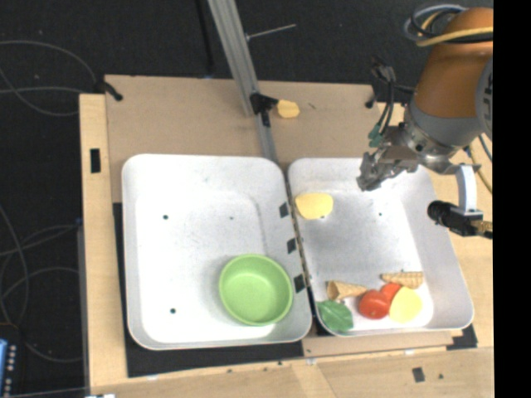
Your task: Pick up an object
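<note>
Hovering over the right bin [444, 247], the gripper [375, 172] is seen with nothing grasped, its closure indeterminable; every object, including the pale yellow piece [314, 206], remains to be lifted.

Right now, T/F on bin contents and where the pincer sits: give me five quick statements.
1. The green bowl sits in the left bin. True.
2. The pincer hangs over the left bin. False: it is over the right bin, toward its far side.
3. A red object lies near the right bin's near edge. True.
4. The pale yellow piece is between the pincer's fingers. False: it lies apart, by the bins' divider.
5. The yellow bit on the bench lies inside a bin. False: it is beyond both.
</note>
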`<state>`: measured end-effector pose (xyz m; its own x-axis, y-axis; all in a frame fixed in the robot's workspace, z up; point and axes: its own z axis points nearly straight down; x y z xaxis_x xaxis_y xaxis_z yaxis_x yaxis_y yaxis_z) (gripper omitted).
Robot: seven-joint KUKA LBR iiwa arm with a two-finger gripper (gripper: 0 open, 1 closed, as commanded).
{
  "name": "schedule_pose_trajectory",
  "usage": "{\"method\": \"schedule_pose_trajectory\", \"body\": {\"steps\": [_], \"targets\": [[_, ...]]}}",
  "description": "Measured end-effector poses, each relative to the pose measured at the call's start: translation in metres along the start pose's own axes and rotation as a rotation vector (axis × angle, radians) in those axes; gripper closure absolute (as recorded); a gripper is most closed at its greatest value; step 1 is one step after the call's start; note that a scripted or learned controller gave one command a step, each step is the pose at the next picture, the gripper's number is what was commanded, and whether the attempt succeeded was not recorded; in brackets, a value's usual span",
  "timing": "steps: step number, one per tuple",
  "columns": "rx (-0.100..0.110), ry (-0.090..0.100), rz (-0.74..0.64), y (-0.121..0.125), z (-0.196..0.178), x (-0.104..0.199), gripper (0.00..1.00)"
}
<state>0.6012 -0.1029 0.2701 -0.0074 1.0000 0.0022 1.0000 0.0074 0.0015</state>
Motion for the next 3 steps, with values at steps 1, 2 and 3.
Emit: {"method": "schedule_pose_trajectory", "body": {"steps": [1, 2, 3], "targets": [[0.002, -0.001, 0.001, -0.024, 0.007, 0.050, 1.00], [0.001, 0.000, -0.001, -0.034, 0.001, 0.100, 1.00], [0.003, -0.002, 0.001, -0.047, 0.019, 0.152, 1.00]]}}
